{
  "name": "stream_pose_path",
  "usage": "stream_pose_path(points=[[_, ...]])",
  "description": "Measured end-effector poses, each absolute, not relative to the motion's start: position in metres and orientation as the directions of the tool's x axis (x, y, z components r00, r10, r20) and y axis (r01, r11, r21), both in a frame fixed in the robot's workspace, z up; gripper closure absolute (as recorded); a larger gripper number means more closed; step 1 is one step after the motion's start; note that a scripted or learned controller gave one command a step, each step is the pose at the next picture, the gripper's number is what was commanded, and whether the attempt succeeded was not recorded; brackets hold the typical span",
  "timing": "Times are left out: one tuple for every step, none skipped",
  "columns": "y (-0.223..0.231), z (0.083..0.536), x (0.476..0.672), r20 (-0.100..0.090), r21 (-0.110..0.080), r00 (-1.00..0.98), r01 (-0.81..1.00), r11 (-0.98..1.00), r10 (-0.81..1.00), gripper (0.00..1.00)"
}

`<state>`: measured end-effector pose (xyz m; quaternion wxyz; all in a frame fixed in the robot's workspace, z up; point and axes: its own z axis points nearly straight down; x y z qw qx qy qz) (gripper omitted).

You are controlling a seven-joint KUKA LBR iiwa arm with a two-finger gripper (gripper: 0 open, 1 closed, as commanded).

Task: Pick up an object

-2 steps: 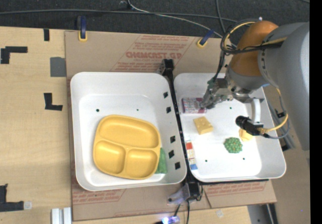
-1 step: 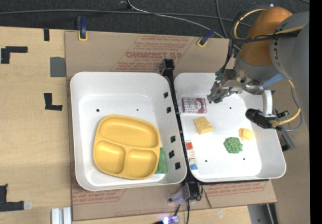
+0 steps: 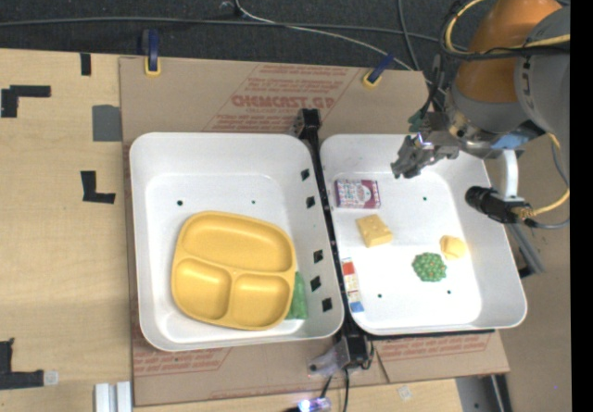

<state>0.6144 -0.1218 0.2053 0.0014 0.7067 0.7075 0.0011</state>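
Tray [image 3: 232,268] in left bin [image 3: 148,169], cheese [image 3: 374,230], broccoli [image 3: 428,266] in right bin [image 3: 482,308], gripper [image 3: 410,160] fingers' state unclear

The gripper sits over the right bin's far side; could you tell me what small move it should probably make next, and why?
Probably a short shift toward the small purple packet, then a descent. The gripper hangs above bare floor of the right bin with nothing seen between its fingers, and that packet is the closest item, lying apart from the yellow block.

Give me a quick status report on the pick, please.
Gripper over right bin's far side, nothing seen between fingers. Nearest item, small maroon packet, lies apart. Yellow block and green ball nearer front. Nothing blocking.
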Motion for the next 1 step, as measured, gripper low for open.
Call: stream_pose_path(points=[[-0.1217, 0.2334, 0.615, 0.0, 0.002, -0.001, 1.0, 0.001, 1.0, 1.0]])
